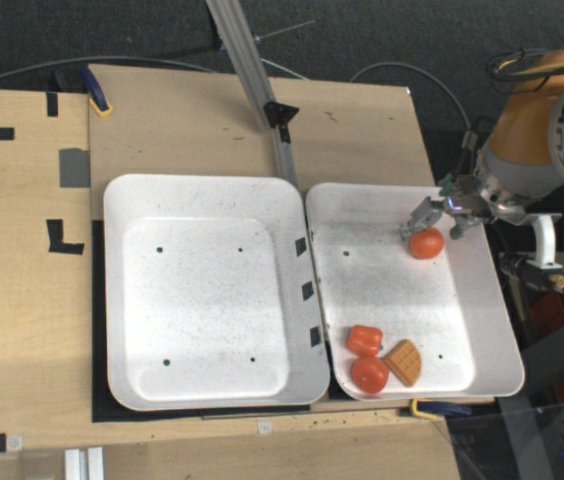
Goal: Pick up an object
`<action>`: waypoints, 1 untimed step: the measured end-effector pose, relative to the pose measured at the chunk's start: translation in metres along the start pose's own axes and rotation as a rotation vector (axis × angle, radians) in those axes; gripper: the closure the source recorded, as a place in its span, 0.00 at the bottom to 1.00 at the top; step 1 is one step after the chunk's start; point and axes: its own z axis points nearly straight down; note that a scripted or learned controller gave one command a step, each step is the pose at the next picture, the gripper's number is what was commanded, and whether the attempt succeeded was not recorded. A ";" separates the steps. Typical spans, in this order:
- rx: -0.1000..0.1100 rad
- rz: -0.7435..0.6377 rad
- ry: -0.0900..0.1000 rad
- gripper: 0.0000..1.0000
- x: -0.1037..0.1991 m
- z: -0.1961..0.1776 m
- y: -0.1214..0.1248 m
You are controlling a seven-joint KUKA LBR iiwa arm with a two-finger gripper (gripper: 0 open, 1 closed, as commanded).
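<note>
Nearest, two red plastic fruits (366,358) and a tan waffle-like piece (403,362) lie untouched, while the claw (440,218), fingers spread, straddles a round orange-red ball (425,244) at the right white bin's (482,298) far end, seemingly mid-grasp, needing closure then lift.

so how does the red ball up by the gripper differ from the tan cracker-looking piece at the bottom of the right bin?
The red ball is round and orange-red; the tan piece is flat, angular and brown. The ball sits alone in the bin's upper part, right at the gripper; the tan piece lies at the near edge beside two red items. Both rest in the right bin.
</note>
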 end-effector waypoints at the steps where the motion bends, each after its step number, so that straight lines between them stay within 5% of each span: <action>1: 0.000 0.000 0.000 0.00 0.003 0.044 0.001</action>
